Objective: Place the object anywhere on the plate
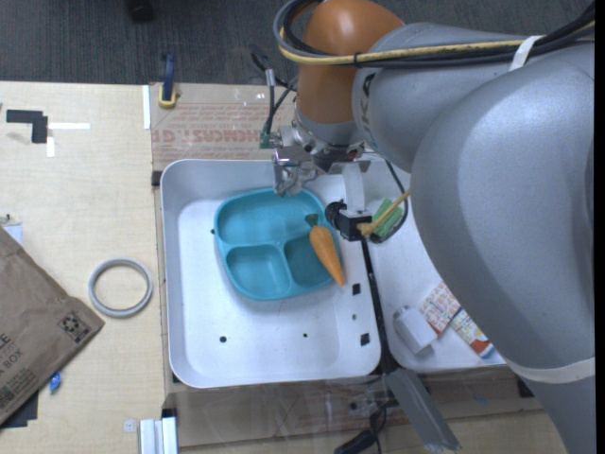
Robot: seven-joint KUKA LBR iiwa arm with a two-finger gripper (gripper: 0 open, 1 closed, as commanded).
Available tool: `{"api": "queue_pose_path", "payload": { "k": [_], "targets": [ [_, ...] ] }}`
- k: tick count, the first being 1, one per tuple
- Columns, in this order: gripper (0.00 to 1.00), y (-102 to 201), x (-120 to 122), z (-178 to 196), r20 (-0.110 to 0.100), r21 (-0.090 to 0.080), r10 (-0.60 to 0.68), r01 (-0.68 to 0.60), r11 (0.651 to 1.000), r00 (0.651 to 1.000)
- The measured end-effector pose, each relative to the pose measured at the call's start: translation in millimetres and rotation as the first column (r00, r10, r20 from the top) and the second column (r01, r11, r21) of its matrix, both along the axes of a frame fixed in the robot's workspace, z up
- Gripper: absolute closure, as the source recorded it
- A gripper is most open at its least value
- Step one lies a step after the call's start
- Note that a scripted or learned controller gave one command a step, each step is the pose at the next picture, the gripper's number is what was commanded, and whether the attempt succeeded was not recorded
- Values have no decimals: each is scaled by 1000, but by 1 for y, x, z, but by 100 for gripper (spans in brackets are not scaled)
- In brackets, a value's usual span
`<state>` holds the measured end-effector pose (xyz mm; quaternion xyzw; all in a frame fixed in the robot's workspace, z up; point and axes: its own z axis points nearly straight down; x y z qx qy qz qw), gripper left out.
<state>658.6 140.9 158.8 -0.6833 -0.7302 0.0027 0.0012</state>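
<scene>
Foreground, left: a brown cardboard box (33, 334) lies at an angle at the desk's (85, 206) near-left edge, with a grey tape ring (121, 286) flat on the wood just beyond it.
Foreground, right: small packets (452, 322) and a pale block (412, 330) sit in the right white bin (416, 253), partly under the grey arm (492, 159).
Left bin: the left white bin (265, 348) holds a blue three-compartment plate (269, 244) towards its far side.
Carrot: an orange toy carrot (326, 252) with a green top lies tilted on the plate's right rim, over the right-hand compartment, its tip pointing towards the near edge.
Gripper: the gripper (286, 183) hangs over the plate's far rim, to the left of the carrot and apart from it; its fingers hold nothing, and whether they are spread or closed cannot be told.
Wrist: the orange band (336, 45) rises above the gripper, looped by black and yellow cables.
Background: a strip of printed cardboard (213, 126) lies behind the bin, a blue-and-yellow clamp (168, 83) at its left end; black tape marks (28, 123) sit on the far-left desk.
</scene>
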Motion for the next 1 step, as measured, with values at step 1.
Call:
{"api": "queue_pose_path", "payload": {
  "k": [1],
  "targets": [
    [0,0,0,0,1,0,0,0,1000,1000]
  ]
}}
